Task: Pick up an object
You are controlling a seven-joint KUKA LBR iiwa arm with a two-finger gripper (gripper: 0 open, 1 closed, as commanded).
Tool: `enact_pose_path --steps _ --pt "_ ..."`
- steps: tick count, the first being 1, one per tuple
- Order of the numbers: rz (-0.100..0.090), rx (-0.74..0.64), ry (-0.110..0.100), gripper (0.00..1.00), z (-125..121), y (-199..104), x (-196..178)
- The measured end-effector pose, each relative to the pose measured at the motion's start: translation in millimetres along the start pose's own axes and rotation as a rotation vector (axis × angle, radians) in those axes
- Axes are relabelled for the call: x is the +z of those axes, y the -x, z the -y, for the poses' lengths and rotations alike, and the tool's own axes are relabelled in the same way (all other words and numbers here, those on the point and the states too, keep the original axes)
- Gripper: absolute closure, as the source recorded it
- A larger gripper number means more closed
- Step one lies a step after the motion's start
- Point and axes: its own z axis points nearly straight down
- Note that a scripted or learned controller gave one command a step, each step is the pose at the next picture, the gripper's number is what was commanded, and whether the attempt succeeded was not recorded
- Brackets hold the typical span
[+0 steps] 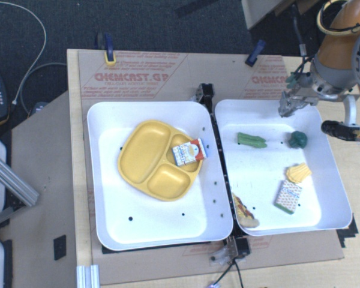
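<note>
Arm (pixel 342 47) enters frame at roughly 2 o'clock. Rounded casing, light grey, with a broad orange band (pixel 342 26) over the upper joint. Grey wrist section below narrows to a silvery flange. Thin dark cables run alongside the wrist. Tool (pixel 290 105): small, metallic grey, blocky, compact body with darker detail. A black, rod-like fitting (pixel 342 129) projects beside it at 3 o'clock.

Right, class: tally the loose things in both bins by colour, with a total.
Yellow: 2, divided plate, ridged piece
Green: 2, long piece, round piece
Printed, mixed colours: 3, small carton, packet, corner item
Total: 7
</note>
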Motion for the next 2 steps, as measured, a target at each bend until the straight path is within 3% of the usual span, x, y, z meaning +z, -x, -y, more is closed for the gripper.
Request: enact_pose_path --steps 2 --pt "0.001 0.002 0.0 1.0 10.4 7.1 -102.9"
